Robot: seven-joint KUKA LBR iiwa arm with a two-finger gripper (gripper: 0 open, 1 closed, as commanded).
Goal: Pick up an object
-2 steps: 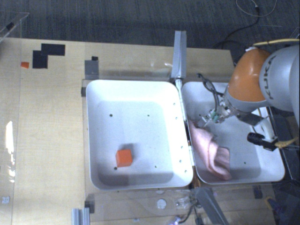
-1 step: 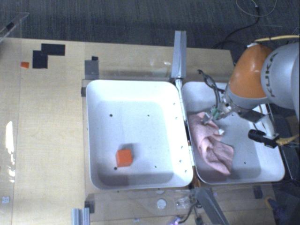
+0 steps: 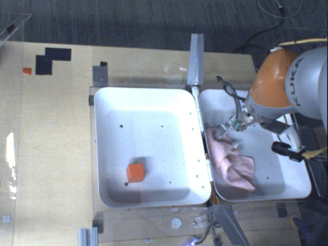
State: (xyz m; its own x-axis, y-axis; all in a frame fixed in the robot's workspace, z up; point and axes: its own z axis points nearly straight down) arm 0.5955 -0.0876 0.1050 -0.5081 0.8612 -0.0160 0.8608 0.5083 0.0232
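Smooth white bins [image 3: 154, 99]: orange cube [image 3: 136, 172], crumpled pink cloth [image 3: 233, 165].

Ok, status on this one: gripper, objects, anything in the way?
Gripper low in right bin, at upper edge of pink cloth. Finger state unclear, no confirmed hold. Orange block alone in left bin.

An orange block [image 3: 136, 172] sits in the white left bin [image 3: 154, 106]; a pale pink cloth [image 3: 233, 164] lies in the white right bin [image 3: 292, 181]. The grey arm [image 3: 310, 83] bears an orange band [image 3: 274, 81] above the light wooden bench [image 3: 46, 152].
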